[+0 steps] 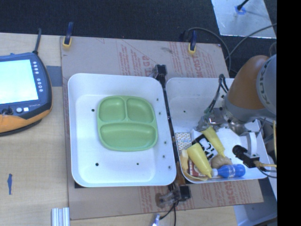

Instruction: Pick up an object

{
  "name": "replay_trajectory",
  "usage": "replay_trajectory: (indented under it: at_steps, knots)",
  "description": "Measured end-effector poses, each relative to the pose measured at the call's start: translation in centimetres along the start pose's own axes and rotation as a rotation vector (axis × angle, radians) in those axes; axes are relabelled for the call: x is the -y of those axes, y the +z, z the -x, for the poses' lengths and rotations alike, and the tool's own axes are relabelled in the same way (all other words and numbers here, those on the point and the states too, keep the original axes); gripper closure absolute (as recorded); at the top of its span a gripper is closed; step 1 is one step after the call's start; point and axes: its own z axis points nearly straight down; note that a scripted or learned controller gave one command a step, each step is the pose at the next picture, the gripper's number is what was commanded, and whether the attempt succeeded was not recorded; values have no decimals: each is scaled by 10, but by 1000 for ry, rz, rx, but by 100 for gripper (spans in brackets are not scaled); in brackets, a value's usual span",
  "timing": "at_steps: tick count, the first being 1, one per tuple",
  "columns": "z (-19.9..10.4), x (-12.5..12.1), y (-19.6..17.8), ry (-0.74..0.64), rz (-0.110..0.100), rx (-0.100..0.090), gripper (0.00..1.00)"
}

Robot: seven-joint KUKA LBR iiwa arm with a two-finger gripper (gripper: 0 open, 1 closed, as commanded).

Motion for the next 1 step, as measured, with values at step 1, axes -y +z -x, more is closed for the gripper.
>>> replay_trajectory:
  at_steps: [1]
  knots:
    - [-80,-27,-101,3,1,-4,100]
